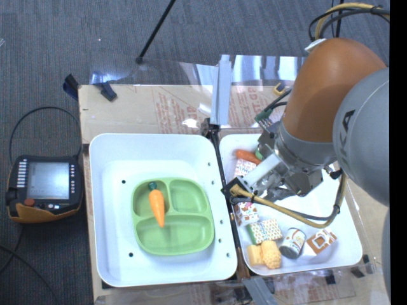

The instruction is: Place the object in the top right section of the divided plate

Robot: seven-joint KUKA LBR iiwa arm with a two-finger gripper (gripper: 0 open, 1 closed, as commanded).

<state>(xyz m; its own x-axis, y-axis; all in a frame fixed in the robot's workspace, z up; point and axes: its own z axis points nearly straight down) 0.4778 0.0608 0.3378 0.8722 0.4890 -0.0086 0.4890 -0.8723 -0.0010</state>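
Observation:
A green divided plate (202, 234) lies in the left bin (108, 170). An orange toy carrot (156, 207) with a dark green top rests in the plate's left section, its tip pointing toward the front section. The top right section of the plate (187, 196) holds nothing. My gripper (289, 184) hangs low over the middle of the right bin (346, 234), mostly hidden under the grey arm and orange band.
The right bin holds several toys: an orange piece (247, 156) and a patterned box (243, 168) at its back left, patterned cubes (262, 230), a yellow corn cob (272, 254), a small can (292, 242) and an orange-and-white box (321, 240) along the front.

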